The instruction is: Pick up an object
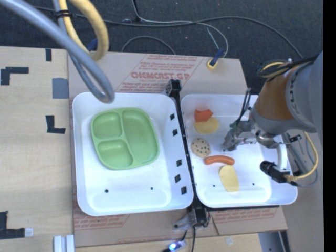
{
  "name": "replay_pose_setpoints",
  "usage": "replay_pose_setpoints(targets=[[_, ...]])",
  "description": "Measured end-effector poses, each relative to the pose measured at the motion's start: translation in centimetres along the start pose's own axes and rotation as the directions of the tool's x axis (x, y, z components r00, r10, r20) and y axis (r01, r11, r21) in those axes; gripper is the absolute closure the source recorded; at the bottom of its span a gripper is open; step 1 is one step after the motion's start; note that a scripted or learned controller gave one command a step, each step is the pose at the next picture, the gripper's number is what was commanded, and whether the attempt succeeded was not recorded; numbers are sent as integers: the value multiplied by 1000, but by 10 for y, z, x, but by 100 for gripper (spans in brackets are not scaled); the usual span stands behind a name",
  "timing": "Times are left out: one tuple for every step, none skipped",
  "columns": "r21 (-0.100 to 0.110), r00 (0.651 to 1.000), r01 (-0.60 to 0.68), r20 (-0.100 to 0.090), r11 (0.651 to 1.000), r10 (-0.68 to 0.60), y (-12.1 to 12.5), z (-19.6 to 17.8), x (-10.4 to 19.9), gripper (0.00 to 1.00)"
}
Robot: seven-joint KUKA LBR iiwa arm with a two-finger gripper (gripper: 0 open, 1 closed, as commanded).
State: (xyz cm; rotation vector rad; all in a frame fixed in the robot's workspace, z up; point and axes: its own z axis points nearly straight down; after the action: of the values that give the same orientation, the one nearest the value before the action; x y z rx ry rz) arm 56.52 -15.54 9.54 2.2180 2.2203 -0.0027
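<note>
The robot arm (286, 96) comes in from three o'clock and hangs over the right bin (262, 196). Its gripper (231, 140) sits low in the middle of that bin, with nothing between its tips, but it is small and dark here, so I cannot tell how it is set.

Five toy foods lie in the right bin. A red piece (203, 114) is at eleven o'clock, touching a yellow piece (207, 126) just below it. A spotted cookie (200, 148) lies at nine o'clock. A toy hot dog (219, 160) lies just beside the gripper, toward seven o'clock. A pale yellow piece (229, 178) lies at six o'clock.

The hot dog looks the closest thing to grab. It is probably light, hard and smooth, so it may roll or slip. Pinching it across its thin middle seems best.

The left bin (84, 140) holds a green tray (125, 138).
</note>
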Motion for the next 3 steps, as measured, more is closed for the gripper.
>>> replay_pose_setpoints(targets=[[2, 1000, 0, -4, 1000, 0, 6, -41, 0, 100], [0, 1000, 1, -3, 1000, -1, 4, -100, 7, 100], [1, 1000, 0, -4, 1000, 0, 4, -119, 8, 100]])
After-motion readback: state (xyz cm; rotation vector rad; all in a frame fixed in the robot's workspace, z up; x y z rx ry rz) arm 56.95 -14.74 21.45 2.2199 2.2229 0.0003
